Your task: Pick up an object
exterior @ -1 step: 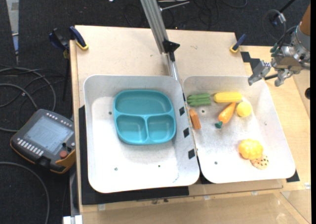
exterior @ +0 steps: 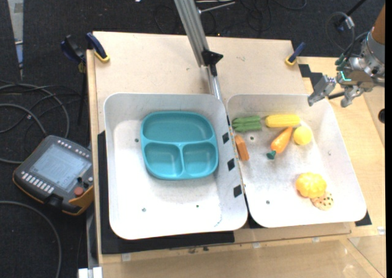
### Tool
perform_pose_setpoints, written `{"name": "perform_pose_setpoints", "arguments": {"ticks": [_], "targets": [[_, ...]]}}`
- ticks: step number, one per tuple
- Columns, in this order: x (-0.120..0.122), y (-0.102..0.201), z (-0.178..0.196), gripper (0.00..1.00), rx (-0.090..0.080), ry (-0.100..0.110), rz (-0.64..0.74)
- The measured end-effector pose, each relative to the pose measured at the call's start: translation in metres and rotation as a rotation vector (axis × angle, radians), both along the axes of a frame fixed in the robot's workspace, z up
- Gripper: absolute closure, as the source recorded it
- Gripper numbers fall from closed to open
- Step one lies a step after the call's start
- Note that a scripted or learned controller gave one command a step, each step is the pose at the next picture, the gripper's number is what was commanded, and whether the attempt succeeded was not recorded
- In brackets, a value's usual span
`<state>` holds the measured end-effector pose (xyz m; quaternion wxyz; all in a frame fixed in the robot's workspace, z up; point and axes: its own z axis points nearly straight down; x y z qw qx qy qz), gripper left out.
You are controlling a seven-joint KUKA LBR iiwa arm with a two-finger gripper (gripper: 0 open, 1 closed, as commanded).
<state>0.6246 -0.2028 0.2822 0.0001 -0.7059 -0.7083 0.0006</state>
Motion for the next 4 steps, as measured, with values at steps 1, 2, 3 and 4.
{"name": "perform_pose_setpoints", "arguments": {"ticks": [1, 2, 3, 4], "targets": [[0.007, 0.003, -0.046, 0.0, 0.001, 0.003, 0.001], [-0.002, 0.004, -0.093, 0.0, 0.001, 0.004, -0.003], [0.0, 0.0, -0.156, 0.0, 0.002, 0.005, -0.003], [0.003, 0.0, -0.141, 1.0, -0.001, -0.004, -0.002]]}}
